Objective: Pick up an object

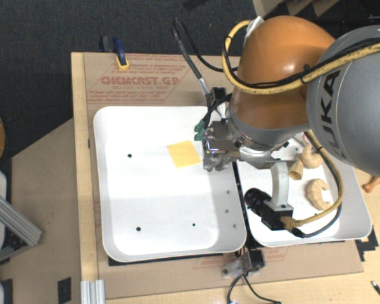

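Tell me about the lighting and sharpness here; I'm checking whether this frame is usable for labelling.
Camera view: even, soft light; the left bin is bright, near washed out, with a faint shadow beside the gripper. The yellow square is sharp-edged. The arm, nearest the lens, looks large and slightly soft.

bins [114,189]: white, small black dots | square [183,154]: pale yellow | arm [361,106]: grey, orange band | board [139,81]: brown, red lettering | clamp [120,50]: blue and yellow | lumps [316,193]: tan | cable [316,215]: yellow
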